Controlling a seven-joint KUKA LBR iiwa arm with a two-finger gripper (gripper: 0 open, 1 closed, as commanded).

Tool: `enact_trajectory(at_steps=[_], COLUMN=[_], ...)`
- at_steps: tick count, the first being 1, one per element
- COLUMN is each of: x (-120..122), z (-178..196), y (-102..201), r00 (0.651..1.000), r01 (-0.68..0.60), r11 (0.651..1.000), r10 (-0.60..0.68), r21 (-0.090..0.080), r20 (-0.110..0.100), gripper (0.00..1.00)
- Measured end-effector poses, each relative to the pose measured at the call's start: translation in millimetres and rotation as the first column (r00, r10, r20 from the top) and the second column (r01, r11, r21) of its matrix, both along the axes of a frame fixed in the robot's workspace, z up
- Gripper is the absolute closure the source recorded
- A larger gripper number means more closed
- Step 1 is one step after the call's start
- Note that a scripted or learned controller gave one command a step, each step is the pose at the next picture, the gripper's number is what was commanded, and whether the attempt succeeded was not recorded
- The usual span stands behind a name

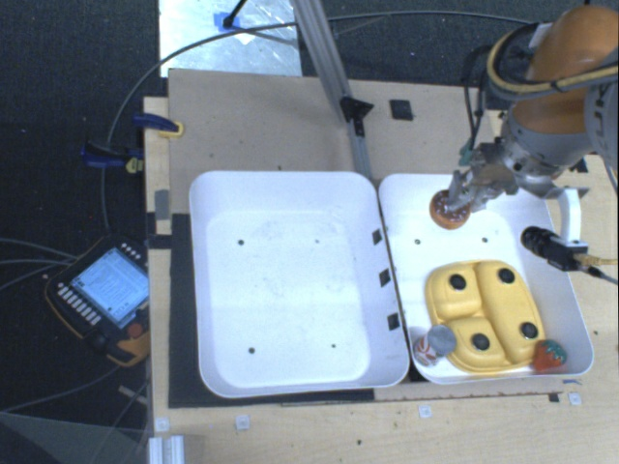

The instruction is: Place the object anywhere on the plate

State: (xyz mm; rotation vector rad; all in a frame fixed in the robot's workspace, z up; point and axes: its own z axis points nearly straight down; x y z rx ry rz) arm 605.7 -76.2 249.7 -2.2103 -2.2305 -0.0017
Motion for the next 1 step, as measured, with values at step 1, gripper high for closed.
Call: enact_trajectory(at_steps=[1], x=[-15.4], z=[4.5], y=[49.8], r00=[1.0], r01=[-0.001], r11=[1.0], r10=[0.001], r21=[0.0], r20=[0.001], gripper=[1.0])
